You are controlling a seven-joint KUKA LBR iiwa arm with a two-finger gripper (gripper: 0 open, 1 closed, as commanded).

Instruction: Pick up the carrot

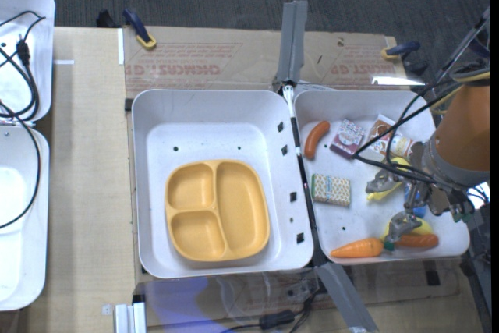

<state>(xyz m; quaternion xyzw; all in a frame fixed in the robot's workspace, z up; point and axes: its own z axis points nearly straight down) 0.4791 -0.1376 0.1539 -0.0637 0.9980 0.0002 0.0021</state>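
camera view | i see carrot [358,249] by right bin [343,101] front wall | gripper [403,225] just right of carrot, jaws' state i cannot tell | risk: grabbing red-orange toy [417,241] beneath instead

A yellow divided plate [218,210] lies in the left bin [148,168]. In the right bin [343,234] lie a sausage [315,138] at far left and a green packet [331,189] nearer.
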